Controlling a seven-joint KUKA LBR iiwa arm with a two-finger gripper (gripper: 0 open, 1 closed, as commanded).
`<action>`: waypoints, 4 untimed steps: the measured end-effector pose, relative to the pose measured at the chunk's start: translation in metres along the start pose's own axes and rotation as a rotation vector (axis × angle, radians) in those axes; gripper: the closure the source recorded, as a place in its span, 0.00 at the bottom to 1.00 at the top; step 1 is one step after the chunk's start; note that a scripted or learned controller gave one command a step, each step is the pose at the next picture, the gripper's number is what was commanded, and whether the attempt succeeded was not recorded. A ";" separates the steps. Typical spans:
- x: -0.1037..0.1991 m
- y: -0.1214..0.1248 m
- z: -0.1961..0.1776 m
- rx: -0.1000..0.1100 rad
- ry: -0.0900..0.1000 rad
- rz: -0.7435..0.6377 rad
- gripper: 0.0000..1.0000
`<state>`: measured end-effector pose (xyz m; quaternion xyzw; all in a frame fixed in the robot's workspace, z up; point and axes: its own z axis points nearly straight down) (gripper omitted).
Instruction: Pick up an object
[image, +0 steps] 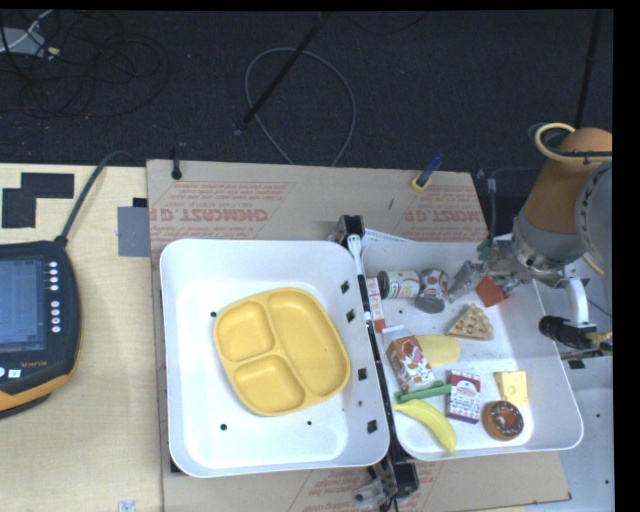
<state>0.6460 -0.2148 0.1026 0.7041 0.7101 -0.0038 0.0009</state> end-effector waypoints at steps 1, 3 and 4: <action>0.002 -0.041 0.006 -0.032 -0.002 0.004 0.00; 0.020 -0.094 -0.093 -0.004 0.007 0.011 1.00; 0.020 -0.094 -0.087 0.001 0.008 0.012 0.00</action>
